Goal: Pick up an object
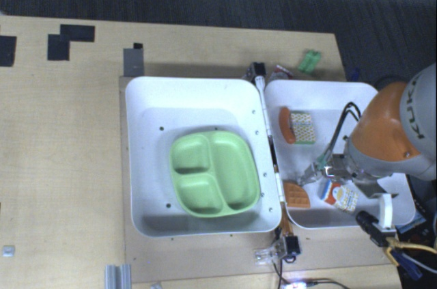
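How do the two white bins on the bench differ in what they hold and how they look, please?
The left bin holds one thing, a green divided plate; the right bin holds several small items, among them a waffle and a sponge. The arm's hand hangs over the right bin, while nothing reaches over the left bin. Both are shallow, white and sit side by side.

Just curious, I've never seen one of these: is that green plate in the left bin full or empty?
Empty. The green plate lies flat in the left bin, and all three of its compartments show bare green.
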Robot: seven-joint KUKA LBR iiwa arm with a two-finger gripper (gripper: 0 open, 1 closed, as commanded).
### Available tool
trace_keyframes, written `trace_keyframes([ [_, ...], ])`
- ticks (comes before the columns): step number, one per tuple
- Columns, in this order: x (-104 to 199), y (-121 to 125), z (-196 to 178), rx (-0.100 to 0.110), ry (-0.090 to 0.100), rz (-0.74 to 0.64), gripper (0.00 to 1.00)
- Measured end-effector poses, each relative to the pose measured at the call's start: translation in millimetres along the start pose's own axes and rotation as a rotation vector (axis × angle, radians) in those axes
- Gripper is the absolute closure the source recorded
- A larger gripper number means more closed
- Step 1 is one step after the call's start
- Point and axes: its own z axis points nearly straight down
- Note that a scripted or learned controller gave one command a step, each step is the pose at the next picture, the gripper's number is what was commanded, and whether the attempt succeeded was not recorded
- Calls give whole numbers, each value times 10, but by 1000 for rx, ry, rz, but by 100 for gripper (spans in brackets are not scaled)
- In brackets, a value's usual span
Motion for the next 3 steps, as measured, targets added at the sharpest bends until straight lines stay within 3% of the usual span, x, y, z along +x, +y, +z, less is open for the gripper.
trace_keyframes([
  [1, 8, 22, -112, -5, 1, -2, 100],
  [2, 8, 20, -111, -5, 1, -2, 0],
  [3, 14, 36, -216, -8, 1, -4, 100],
])
